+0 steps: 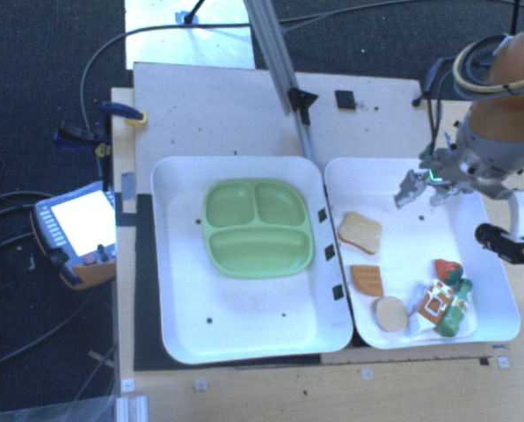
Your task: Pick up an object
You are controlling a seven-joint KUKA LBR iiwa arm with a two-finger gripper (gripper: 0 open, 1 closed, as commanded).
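Camera view, station one. Two of us logging.

**A:** Step in hand? I'd put it at approach. The gripper (418, 189) hangs over the upper part of the right bin (491, 262), nothing picked yet as far as I can judge.

**B:** Agreed. Fingers (406, 192) look spread apart, pointing down and to the left of the frame. Nothing sits between them and they touch nothing I can make out. White bin floor beneath.

**A:** Candidates for the pick?

**B:** All in the right bin. Toast slice (360, 232) lies nearest, below and left of the gripper, apart from it. Lower down: an orange cracker (367, 280), then a round biscuit (390, 313) just beside it. Bottom right corner holds a cluster: a small orange box (433, 303), a green bottle (454, 313) and a red piece (448, 269), all touching or nearly so.

**A:** Left bin (178, 262)?

**B:** Green divided plate (258, 229), lying flat, well apart from the arm. Unlikely target from here.

**A:** Next move, by my reckoning?

**B:** Shift toward one item, descend with the jaws apart, close on it. The toast is flat, so the fingers would need to straddle an edge. The cluster risks a crowded grasp.
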